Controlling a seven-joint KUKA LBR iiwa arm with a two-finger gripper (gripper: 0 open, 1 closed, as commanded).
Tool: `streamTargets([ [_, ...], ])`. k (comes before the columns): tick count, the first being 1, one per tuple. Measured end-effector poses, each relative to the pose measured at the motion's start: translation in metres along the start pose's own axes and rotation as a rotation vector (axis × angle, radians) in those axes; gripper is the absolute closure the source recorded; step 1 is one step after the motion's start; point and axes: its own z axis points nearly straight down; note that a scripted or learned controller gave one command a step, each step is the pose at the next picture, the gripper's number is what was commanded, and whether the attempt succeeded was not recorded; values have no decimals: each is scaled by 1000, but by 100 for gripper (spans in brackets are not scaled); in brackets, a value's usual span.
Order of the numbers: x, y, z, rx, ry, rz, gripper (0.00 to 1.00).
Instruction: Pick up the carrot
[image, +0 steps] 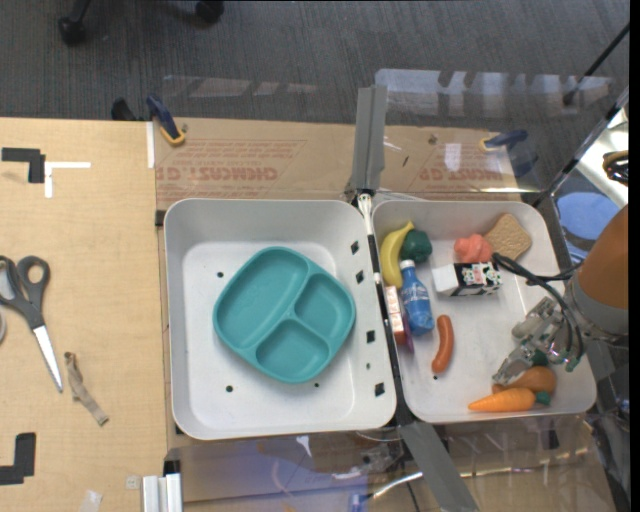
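An orange carrot (503, 401) with a green stub at its right end lies along the front wall of the right bin (480, 212). My gripper (523, 361) comes in from the right and hangs just above and behind the carrot. Its fingers are spread, pointing down-left. One fingertip sits close to a small orange fruit (537, 379) beside the carrot. Nothing is held between the fingers.
The right bin also holds a banana (392, 248), a green item (416, 243), a blue bottle (416, 301), a red sausage (442, 344), a pink lump (474, 247), a toast slice (509, 235) and a small box (477, 279). A teal divided plate (285, 314) sits in the left bin (190, 330). Scissors (33, 309) lie on the bench at left.
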Motion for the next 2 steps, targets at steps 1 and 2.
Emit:
streamTargets([
  [1, 41, 36, 1, 0, 3, 173, 0],
  [2, 57, 57, 1, 0, 2, 189, 0],
])
